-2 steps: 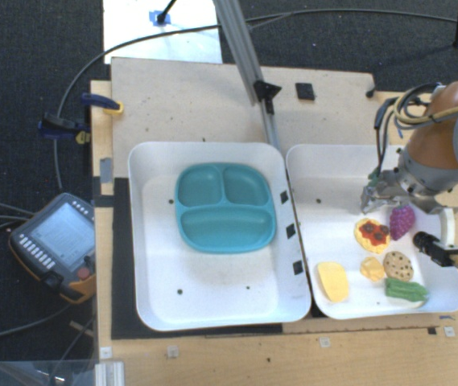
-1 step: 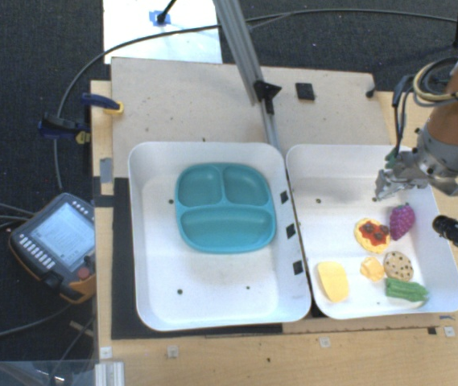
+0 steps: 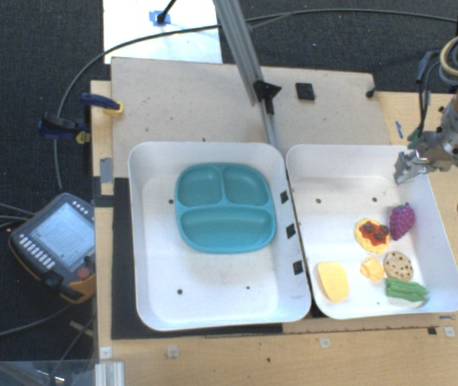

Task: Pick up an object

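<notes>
Pincer: the pincer (image 3: 406,170) hangs at the far right rim of the right bin (image 3: 325,171), at the end of the grey arm; from here I cannot tell how it is set, and nothing shows in its grip.
Things to pick: all lie in the near right part of the right bin, a purple grape bunch (image 3: 402,219), a small pizza slice (image 3: 373,233) just beside it, a cookie (image 3: 398,265), a green vegetable (image 3: 406,291) at the near corner, a little orange piece (image 3: 371,268), and a yellow block (image 3: 333,281) a bit apart on the left.
Left bin: the left bin (image 3: 152,288) carries a teal divided plate (image 3: 225,207).
Step in hand: I judge the arm is lining up over the cluster, with no grasp made yet.
Best target: the grape bunch is nearest to the pincer; the yellow block stands freest of neighbours and looks the easier catch.
How to do it well: come straight down over one item's middle, keep off the bin wall, and close across the narrow side.
Risk: the pizza slice, cookie and orange piece sit close, so a wide approach may nudge them or catch two at once.
</notes>
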